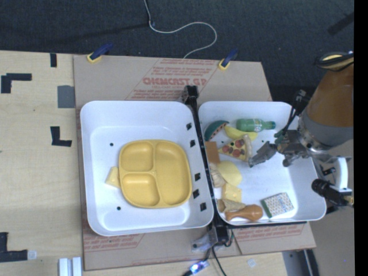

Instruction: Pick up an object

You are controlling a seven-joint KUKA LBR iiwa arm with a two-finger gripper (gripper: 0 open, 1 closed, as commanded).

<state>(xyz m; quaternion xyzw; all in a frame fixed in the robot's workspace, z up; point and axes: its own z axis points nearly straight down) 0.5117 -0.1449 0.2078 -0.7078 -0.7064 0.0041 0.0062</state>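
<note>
Right now the claw [269, 153] hangs over the right bin [299, 180], its dark fingers splayed apart with nothing between them. Just behind it, toward the arm [330, 111], lies the widest bare stretch of white floor, running out to the bin's right rim. Below the claw there is more open floor, bounded at the near rim by a small green-patterned card [276, 204].

Everything else crowds the side ahead of the claw, against the divider between the two bins. Closest to the fingertips is a toy pizza slice [236, 148], orange with red dots. Just above it sit a yellow banana [233, 132] and a green bottle [255, 124] lying on its side, with a watermelon wedge [213, 129] further along by the divider. Below the pizza slice, a pale yellow rounded piece [229, 172] and a flat cheese-coloured wedge [233, 192] rest near each other, and a brown drumstick [245, 213] lies at the near rim beside the card.

Far ahead of the claw, across the divider, the left bin [95, 154] holds a yellow divided tray [155, 173] with a pale yellow slip [112, 177] tucked at its far edge. Both bins rest on a cardboard sheet [167, 79] on the tabletop [34, 171].
</note>
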